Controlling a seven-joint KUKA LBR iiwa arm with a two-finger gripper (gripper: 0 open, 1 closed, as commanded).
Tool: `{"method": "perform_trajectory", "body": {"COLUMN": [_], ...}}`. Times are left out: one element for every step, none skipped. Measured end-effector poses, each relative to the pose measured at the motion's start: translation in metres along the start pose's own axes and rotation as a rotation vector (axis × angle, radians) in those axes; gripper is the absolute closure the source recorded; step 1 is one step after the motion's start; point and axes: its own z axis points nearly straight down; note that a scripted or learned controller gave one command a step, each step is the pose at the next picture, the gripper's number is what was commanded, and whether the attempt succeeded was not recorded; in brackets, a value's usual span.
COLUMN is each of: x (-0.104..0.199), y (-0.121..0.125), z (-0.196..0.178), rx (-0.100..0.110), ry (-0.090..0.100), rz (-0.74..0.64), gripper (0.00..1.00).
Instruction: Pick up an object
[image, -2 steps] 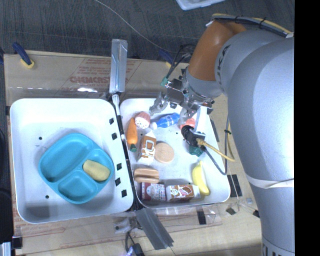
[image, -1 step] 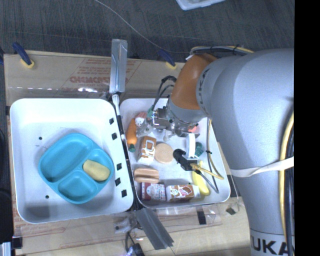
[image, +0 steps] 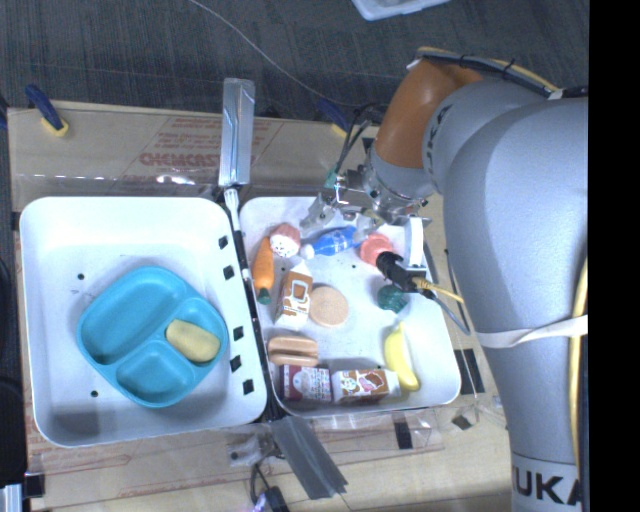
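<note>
Right bin (image: 440, 385), blue bottle (image: 331, 242) just below end effector (image: 336, 200)

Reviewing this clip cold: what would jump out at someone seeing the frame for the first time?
The big grey arm with its orange band fills the right side, reaching over the right bin. That bin is crowded with toy food: a banana, a carrot, a hot dog. In the left bin, a bright blue divided plate holds one yellow piece.
</note>
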Motion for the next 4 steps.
{"method": "perform_trajectory", "body": {"x": [0.042,0.034,0.025,0.025], "y": [-0.007,-0.069,-0.069,-0.070], "z": [0.047,0.016,0.053,0.045], "rx": [0.005,0.007,-0.009,-0.004], "ry": [0.002,0.001,0.000,0.001], "rz": [0.237,0.061,-0.118,-0.120], "gripper": [0.00,0.00,0.00,1.00]}}
